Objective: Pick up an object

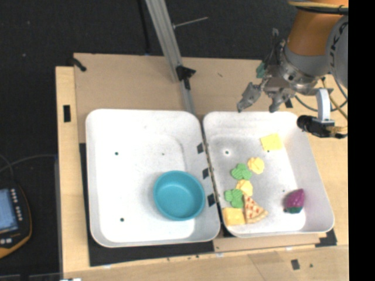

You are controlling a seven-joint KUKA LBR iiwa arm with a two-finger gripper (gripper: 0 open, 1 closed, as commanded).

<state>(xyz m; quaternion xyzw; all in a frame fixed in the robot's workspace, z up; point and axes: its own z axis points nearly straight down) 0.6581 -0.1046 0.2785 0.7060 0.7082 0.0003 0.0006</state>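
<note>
Hovering above right bin's (304, 157) far rim: hand (262, 103), fingers spread wide, holding nothing. Candidate objects below: yellow square (271, 142), purple piece (295, 200), crowded toy-food cluster (243, 195). Risk: descent into cluster grips two pieces or slips; flat square hard to pinch.

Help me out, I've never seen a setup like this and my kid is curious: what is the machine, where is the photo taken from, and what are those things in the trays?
One camera looks down at a slant on a bench. The grey and orange machine at the right is a robot arm; its gripper hangs above the right bin's far edge, fingers spread, holding nothing. That bin holds small toy foods: a yellow square, green pieces, a pizza slice and a purple piece. The left bin holds a blue bowl.
</note>
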